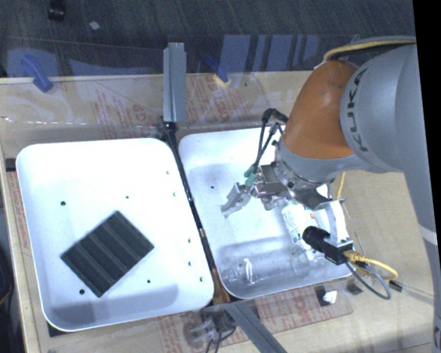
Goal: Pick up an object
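A black ribbed rectangular pad (107, 253) lies flat in the left bin (40, 175), toward its front left. A clear plastic bottle (273, 266) lies on its side along the front wall of the right bin (204, 166). A small white tube with green print (294, 225) lies just below the wrist. My gripper (240, 195) hangs over the middle of the right bin, pointing left, with its grey fingers spread apart and nothing between them. The bottle is in front of it, untouched.
The grey arm with its orange band (320, 122) covers the right bin's far right side. A black cable (267, 139) loops above the wrist. A metal divider clamp (173, 83) stands between the bins at the back. A yellow cable (375, 265) lies at the front right.
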You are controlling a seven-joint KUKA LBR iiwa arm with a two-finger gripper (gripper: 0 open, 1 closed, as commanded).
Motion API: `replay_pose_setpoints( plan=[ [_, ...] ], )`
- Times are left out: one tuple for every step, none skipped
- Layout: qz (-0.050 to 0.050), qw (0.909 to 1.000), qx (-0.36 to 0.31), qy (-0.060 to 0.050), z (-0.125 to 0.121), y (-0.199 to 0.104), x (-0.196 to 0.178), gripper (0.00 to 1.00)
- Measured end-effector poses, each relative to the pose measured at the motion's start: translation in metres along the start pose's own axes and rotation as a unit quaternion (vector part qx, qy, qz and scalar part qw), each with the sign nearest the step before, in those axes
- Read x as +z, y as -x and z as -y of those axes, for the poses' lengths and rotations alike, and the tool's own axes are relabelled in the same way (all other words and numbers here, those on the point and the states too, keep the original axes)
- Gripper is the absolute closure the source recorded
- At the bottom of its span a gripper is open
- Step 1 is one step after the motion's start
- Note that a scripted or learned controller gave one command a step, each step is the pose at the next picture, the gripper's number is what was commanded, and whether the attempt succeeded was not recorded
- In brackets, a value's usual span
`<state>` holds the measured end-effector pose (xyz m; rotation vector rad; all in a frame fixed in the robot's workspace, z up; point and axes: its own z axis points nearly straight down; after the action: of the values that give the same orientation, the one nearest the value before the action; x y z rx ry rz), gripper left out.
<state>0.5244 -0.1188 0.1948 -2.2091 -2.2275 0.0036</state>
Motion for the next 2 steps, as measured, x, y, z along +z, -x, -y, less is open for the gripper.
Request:
replay_pose_setpoints(
  plan=[
    [0.000,0.9996,0.029,0.000,0.049,0.023,0.059,0.00],
    [0.000,0.9971,0.076,0.002,0.026,0.077,-0.004,0.00]
  ],
)
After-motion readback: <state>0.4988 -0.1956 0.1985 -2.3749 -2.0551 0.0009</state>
